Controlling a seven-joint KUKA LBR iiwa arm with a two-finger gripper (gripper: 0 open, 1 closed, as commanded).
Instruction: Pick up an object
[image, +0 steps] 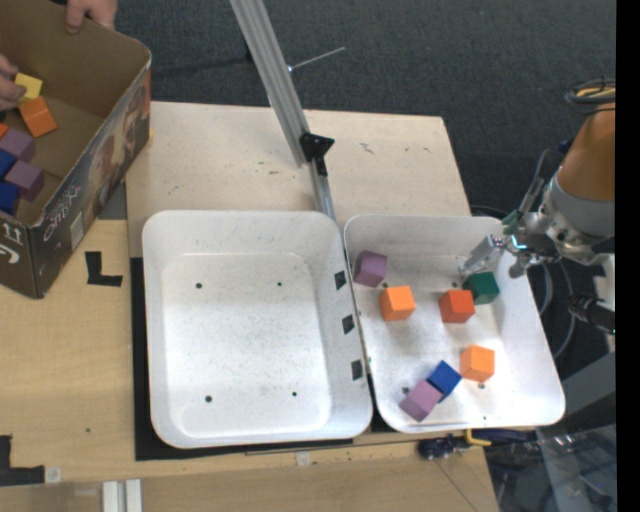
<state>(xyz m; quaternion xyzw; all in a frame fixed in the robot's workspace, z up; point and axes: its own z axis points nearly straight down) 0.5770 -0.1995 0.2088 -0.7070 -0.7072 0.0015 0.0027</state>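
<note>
The right bin (520, 395) holds several small cubes: a purple cube (371, 268) at its upper left, an orange cube (398, 302), a red-orange cube (457, 306), a green cube (483, 288), a second orange cube (478, 362), a blue cube (444, 380) and a lilac cube (421, 401). My gripper (495, 256) hangs over the bin's upper right part, just above the green cube. Its fingers stand apart, with nothing between them.
The left bin (240, 330) lies beside the right one. A cardboard box (95, 160) with more cubes stands at the upper left, with a hand on its rim. A slanted metal pole (285, 95) runs down to the bins' junction. Cables hang at the right.
</note>
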